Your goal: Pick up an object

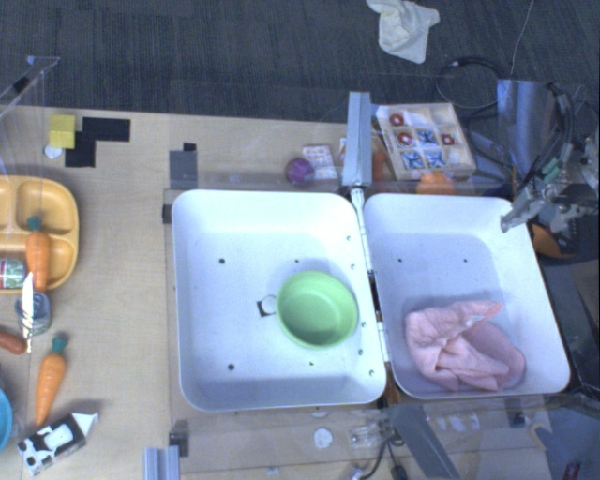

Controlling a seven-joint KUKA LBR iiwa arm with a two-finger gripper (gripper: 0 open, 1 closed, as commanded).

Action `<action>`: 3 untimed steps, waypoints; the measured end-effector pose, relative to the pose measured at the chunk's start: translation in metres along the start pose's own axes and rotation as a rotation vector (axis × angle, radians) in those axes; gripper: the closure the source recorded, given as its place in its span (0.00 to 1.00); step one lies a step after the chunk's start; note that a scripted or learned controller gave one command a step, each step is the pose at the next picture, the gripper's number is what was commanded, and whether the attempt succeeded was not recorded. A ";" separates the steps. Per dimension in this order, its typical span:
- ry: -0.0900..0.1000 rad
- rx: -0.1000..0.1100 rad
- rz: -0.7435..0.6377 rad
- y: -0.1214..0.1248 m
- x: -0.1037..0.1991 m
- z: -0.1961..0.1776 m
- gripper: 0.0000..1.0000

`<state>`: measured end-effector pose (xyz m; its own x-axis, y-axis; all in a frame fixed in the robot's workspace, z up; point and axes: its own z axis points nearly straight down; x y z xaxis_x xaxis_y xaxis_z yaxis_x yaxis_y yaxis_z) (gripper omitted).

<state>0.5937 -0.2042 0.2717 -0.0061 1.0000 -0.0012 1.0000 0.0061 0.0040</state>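
My gripper (514, 217) sits at the far right of the bench, above the back right corner of the right bin (441, 220), with cables and grey hardware bunched behind it. It is small and blurred against that clutter — whether my jaws stand apart or together I cannot tell. Nothing that I can see lies between them.

The things to pick are well apart from me. A pink cloth (464, 344) lies crumpled in the near right part of the right bin, its folds piled loosely and its edge close to the bin's front wall. In the left bin (216, 234) a green bowl (319, 307) sits upright, mouth up, toward the bin's right side and a little nearer the front than the back. Just beside the bowl's left rim rests a small pale object (268, 306), perhaps a ring or a cap — too small to name.

Outside the bins, on the wooden bench (122, 281) to the left, a yellow divided tray (37, 230) holds a toy carrot (36, 258); another carrot (50, 375) lies nearer the front edge. Behind the bins a board with red and blue tiles (424, 141) rests by a purple ball (299, 170), and a crumpled white rag (405, 26) lies on the dark floor beyond.
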 end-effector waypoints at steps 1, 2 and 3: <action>0.000 0.001 0.004 -0.039 0.000 0.139 0.00; -0.003 -0.012 -0.060 -0.071 -0.001 0.180 0.00; -0.001 -0.016 -0.066 -0.101 0.069 0.180 0.00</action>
<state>0.4933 -0.1365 0.0913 -0.0719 0.9974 -0.0035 0.9972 0.0719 0.0194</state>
